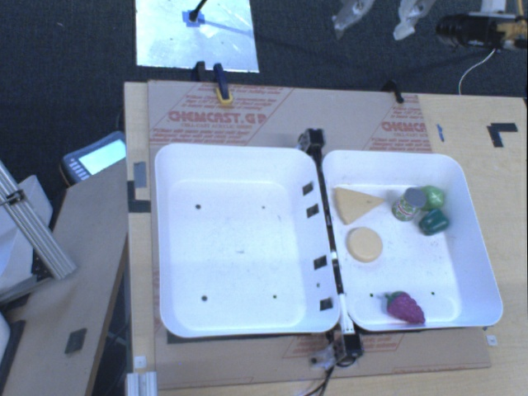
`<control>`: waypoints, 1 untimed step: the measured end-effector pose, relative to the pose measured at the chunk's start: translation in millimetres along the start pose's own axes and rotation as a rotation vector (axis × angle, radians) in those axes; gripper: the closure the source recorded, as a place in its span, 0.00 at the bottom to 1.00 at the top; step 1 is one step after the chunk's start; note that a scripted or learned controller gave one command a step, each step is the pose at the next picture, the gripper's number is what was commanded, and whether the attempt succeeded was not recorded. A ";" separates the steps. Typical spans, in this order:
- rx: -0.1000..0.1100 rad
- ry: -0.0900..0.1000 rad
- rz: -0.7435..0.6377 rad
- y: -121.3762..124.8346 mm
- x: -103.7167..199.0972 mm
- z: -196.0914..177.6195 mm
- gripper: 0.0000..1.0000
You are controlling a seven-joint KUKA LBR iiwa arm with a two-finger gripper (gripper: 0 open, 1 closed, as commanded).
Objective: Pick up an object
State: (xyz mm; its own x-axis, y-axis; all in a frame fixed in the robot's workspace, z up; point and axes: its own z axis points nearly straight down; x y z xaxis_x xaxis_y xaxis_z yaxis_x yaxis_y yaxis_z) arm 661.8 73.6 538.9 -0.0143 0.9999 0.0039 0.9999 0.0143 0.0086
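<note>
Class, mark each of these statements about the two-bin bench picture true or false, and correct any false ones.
1. All the objects lie in the right bin. True.
2. The gripper is down inside the left bin. False: it hangs above the dark floor beyond the bench, with its fingers spread and nothing between them.
3. The cheese wedge lies next to the divider between the bins. True.
4. The purple grapes touch the round cracker. False: they lie apart, the grapes nearer the front wall.
5. The green pepper sits beside a small can. True.
</note>
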 end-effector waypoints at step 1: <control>0.007 0.000 0.001 7.0 95.7 4.9 0.00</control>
State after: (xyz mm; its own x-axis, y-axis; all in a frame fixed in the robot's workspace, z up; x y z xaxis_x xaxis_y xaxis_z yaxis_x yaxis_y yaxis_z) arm 667.5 169.4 534.5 -0.0137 0.9999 0.0041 0.9999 0.0137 0.0017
